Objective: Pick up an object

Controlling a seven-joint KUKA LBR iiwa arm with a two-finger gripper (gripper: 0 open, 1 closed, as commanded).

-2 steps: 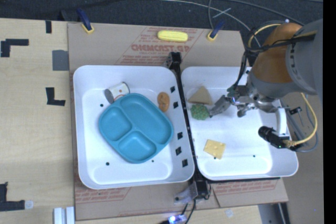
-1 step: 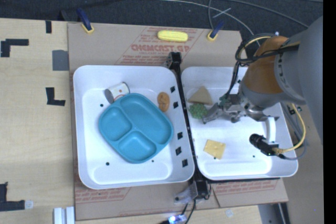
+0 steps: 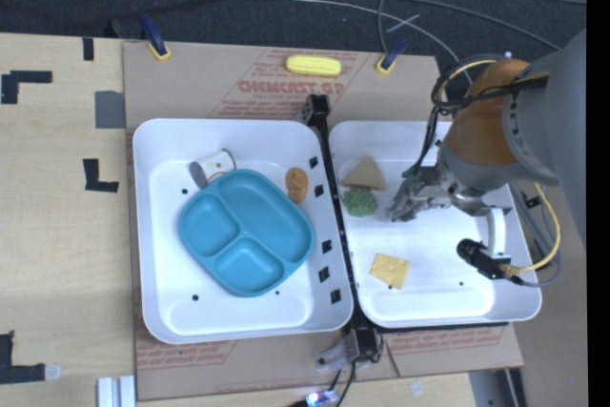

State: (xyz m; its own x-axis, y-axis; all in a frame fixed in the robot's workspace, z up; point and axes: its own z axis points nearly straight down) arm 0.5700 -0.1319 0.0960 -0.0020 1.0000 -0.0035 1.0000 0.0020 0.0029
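Note:
My gripper reaches down into the right bin from the right, below the orange band of the arm. Its tip sits just right of a green broccoli piece. A tan wedge lies just above the broccoli, up and left of the gripper. A yellow cheese slice lies lower in the same bin, apart from the gripper. I see nothing held between the fingers.
The left bin holds a blue divided plate, a small white cup on its side and a brown oval piece. A yellow banana-like item lies on the cardboard behind the bins. Cables hang beside the arm.

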